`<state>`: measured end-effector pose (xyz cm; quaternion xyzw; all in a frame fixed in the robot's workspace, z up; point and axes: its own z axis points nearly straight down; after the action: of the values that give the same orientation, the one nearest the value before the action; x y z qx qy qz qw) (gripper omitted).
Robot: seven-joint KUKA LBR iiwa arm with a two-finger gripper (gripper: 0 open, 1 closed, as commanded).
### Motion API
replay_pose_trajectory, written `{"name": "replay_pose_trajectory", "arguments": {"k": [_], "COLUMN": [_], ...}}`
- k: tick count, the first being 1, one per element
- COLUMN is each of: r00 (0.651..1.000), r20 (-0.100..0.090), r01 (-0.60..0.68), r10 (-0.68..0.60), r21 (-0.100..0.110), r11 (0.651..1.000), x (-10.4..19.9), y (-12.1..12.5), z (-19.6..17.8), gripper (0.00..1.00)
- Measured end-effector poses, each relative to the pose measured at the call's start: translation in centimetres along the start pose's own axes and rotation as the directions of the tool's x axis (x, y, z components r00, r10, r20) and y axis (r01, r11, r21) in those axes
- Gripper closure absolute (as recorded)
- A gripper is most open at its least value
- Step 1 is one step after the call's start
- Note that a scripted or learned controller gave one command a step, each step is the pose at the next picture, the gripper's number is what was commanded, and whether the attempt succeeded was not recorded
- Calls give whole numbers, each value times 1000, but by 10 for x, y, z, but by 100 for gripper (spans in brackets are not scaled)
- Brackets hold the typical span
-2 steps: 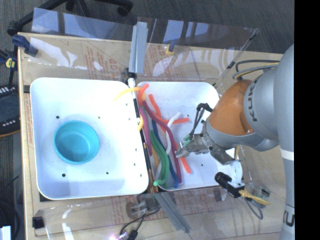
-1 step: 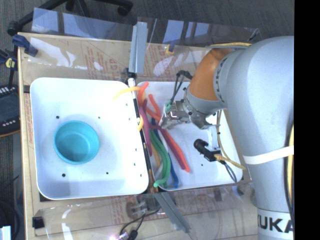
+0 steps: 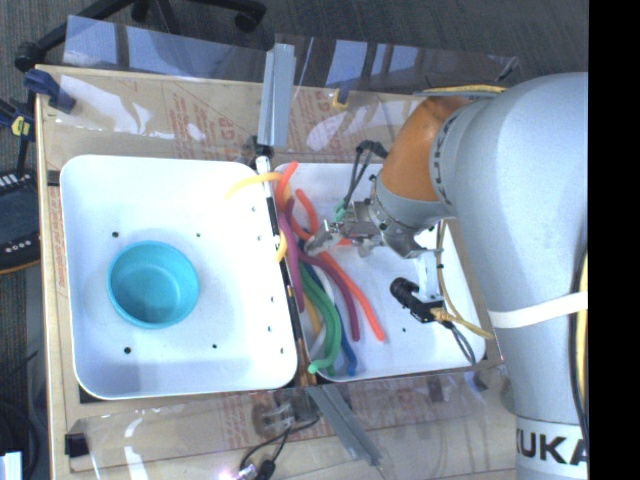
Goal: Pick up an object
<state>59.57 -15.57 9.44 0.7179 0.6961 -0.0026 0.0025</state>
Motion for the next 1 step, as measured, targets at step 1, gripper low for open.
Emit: {"name": "replay_pose_trajectory", "arguments": {"k": [1], "r00": [1000], "r20": [-4], "r01": [8], "r10": [-8], "r21": [2], "r11": [1000], "x": [3], "y": [0], "z": [-9], "gripper": [100]}}
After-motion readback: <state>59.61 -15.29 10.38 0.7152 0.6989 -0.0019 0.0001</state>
